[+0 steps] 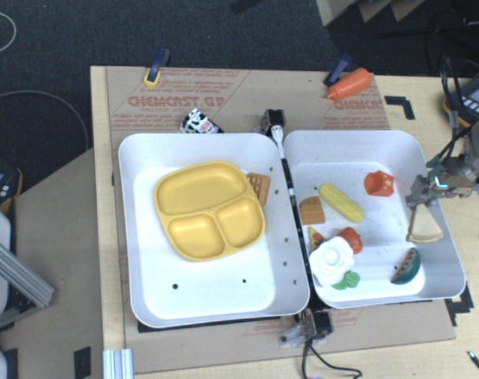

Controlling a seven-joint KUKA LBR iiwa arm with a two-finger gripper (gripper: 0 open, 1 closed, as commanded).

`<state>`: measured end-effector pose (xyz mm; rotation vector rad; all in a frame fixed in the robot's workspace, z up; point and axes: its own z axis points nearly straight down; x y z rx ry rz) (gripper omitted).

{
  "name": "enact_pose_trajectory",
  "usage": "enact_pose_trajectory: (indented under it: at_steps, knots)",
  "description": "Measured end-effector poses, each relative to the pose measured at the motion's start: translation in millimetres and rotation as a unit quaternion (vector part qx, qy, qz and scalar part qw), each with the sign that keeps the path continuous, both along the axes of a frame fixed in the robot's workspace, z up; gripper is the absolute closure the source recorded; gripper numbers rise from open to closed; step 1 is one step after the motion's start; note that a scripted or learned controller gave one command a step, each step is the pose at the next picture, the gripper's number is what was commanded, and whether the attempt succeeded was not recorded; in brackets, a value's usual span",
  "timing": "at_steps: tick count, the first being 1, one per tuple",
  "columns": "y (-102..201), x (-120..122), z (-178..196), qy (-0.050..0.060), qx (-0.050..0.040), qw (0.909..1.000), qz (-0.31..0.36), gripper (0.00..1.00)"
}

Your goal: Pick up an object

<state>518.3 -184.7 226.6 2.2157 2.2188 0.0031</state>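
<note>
My gripper (pixel 423 199) hangs over the right rim of the right bin (pixel 357 150), reaching in from the right. Directly below it, touching or nearly touching, lies a pale tan wedge (pixel 424 229) against the bin's right wall. Whether the wedge is gripped is unclear. Other pieces in this bin are a red-orange item (pixel 379 183), a yellow corn cob (pixel 341 202), a brown toast piece (pixel 312 210), a red tomato (pixel 350 238), a white item on green leaves (pixel 332 263) and a watermelon slice (pixel 406 267).
The left bin (pixel 144 275) holds a yellow divided plate (pixel 210 210) with a brown waffle piece (pixel 259 186) at its right edge. On the bench behind the bins lie an orange carrot (pixel 349 84), a black-and-white toy (pixel 198 122) and a yellow clamp (pixel 154 71).
</note>
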Motion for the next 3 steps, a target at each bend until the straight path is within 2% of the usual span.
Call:
enact_pose_trajectory:
  at_steps: [2,3]
  knots:
    - [108.4,54.2,2.0,0.001,0.002,1.0,0.003,1.0]
    - [144.2,91.5,-9.2,0.001,0.0008,1.0,0.002,1.0]
